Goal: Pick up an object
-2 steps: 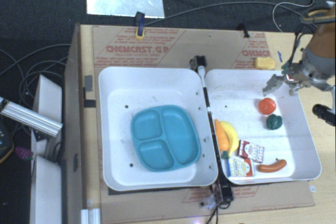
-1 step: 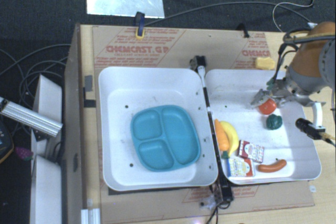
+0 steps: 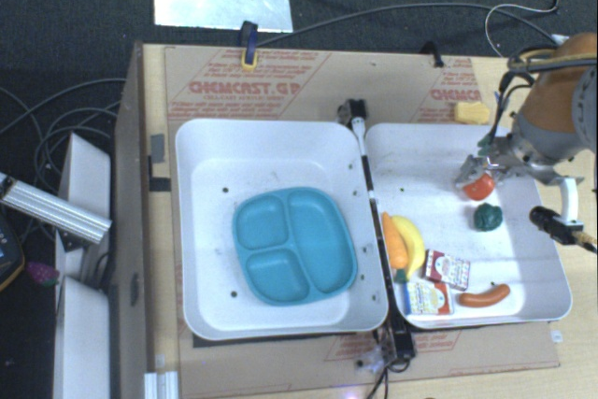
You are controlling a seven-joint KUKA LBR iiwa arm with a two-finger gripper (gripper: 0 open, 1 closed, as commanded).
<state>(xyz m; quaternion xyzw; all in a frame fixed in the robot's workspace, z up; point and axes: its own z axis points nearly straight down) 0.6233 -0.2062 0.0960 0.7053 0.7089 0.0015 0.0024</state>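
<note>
arm [image 3: 561,103] bent in at right edge | gripper [image 3: 476,175] clenched around round red tomato [image 3: 479,188] | glossy white bin [image 3: 551,294]

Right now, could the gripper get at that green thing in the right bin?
Probably yes. The green thing lies alone on bare bin floor, just below the gripper, with nothing lying over it; only a red thing sits nearby.
</note>
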